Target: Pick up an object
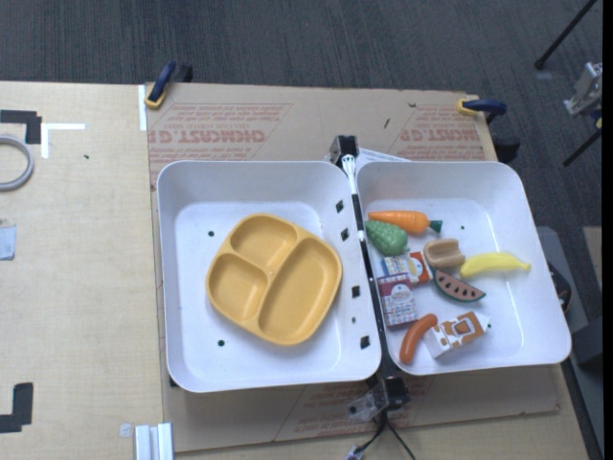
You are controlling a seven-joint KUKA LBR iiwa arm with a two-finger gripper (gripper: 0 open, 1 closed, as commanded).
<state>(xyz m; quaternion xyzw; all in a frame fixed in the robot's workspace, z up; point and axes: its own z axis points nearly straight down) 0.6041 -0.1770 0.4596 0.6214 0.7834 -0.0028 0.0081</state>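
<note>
Two shallow white bins sit side by side on a sheet of cardboard (287, 123) that covers a pale wooden bench (77, 286), seen from above at a slant.

The left bin (182, 257) holds a yellow plate (275, 278) with three compartments. The plate lies flat near the bin's middle and is turned at an angle to the bin's walls.

The right bin (517, 209) holds a cluster of toy foods, mostly toward its left and middle. An orange carrot (402, 221) lies nearest the far wall, with a green leafy piece (387, 239) touching it just below. To the right of these is a small tan bun (443, 252), and beside that a yellow banana (494, 265) lies crosswise, pointing toward the right wall. A watermelon slice (457, 287) sits just under the bun. Along the left wall are two small cartons, one red and white (398, 267) and one darker (397, 303), close together. Nearest the viewer, a red sausage (417, 337) lies tilted, just beside a white and orange box (458, 333).

Blue clamps (161, 81) grip the cardboard at the far left corner and the far right corner (482, 107). A black clip (344, 149) joins the bins at the far end of their shared wall.

No food is lifted; every piece rests on the bin floor. Whether the pincer is open or closed cannot be told.
</note>
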